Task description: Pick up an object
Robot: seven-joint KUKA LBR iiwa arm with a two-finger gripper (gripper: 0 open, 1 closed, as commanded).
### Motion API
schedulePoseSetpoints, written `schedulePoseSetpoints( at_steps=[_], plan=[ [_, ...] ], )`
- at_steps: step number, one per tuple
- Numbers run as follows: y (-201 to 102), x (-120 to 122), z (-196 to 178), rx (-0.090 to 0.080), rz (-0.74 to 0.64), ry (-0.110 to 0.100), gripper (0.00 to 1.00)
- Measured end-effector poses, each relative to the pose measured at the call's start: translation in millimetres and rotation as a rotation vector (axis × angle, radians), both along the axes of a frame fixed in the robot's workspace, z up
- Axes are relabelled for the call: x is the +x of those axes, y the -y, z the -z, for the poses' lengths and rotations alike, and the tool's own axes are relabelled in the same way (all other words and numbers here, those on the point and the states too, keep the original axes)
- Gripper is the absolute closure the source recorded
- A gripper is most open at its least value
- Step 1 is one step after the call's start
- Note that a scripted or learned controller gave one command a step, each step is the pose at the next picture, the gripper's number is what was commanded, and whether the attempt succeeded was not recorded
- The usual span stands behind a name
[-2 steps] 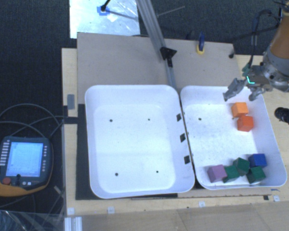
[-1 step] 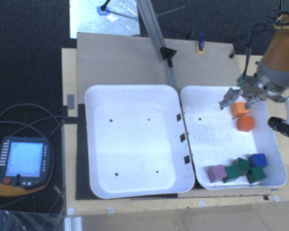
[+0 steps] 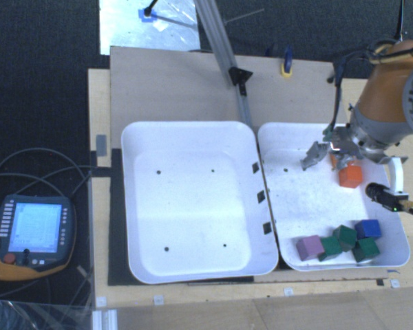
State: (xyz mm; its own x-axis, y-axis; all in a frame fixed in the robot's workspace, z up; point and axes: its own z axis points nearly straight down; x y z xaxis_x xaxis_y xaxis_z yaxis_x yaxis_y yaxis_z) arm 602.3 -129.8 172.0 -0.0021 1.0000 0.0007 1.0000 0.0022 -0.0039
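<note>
Gripper [image 3: 328, 151] hovers in the right bin [image 3: 289, 253], its fingers apart and holding nothing, with the orange block [image 3: 351, 177] just beside it. Closing there may miss the block or only push it away.

A pale wooden tabletop [image 3: 193, 81] stands on dark carpet [image 3: 41, 60]. A grey metal pole [image 3: 220, 40] slants across its far side, ending at a black clamp [image 3: 239, 76]. At the left, on the carpet, lies a teach pendant [image 3: 31, 236] with a lit screen, black cables [image 3: 27, 163] looping round it. A shiny silver sheet [image 3: 138, 12] lies beyond the tabletop.
</note>
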Motion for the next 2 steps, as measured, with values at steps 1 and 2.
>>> schedulePoseSetpoints(
  at_steps=[1,2],
  plan=[
    [3,0,62,0.0,0.0,0.0,0.0],
    [3,2,48,0.0,-0.002,0.006,1.0]
  ],
)
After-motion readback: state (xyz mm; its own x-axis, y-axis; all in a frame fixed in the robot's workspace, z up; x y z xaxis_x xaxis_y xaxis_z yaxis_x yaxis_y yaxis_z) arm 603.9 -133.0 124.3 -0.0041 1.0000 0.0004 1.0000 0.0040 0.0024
